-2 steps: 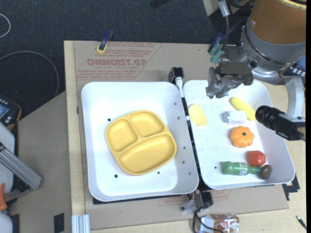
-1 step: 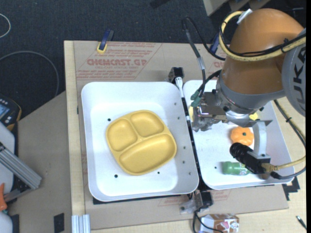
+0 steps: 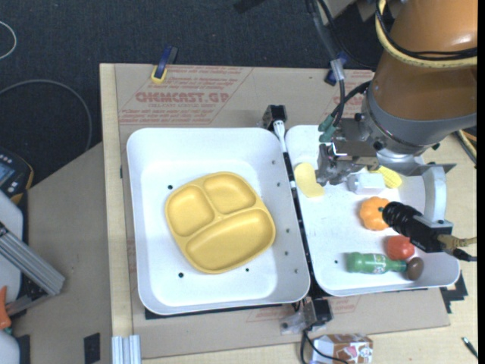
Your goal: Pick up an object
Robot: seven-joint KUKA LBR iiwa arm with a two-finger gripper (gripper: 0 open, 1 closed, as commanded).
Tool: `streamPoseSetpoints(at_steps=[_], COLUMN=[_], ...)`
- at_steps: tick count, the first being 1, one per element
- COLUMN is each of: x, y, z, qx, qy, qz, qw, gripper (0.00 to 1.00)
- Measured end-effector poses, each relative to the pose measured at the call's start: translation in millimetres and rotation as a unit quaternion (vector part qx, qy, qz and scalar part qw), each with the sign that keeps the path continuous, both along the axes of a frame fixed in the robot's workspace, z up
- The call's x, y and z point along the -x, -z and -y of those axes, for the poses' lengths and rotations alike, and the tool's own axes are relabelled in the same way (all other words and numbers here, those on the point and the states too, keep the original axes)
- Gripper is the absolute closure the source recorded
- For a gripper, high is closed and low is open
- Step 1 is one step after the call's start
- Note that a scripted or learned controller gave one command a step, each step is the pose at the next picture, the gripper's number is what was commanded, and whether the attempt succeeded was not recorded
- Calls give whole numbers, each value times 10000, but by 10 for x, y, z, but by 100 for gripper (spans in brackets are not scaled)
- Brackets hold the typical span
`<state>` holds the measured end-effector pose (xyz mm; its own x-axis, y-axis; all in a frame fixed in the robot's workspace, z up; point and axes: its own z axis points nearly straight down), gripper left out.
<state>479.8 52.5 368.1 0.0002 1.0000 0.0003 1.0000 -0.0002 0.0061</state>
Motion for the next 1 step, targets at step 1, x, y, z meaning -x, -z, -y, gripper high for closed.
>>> streamPoseSetpoints(at_steps=[1], x=[11], y=[636], z=[3], qx=[4], qy=[9], qz=[-68], qw=[10000], gripper=[100])
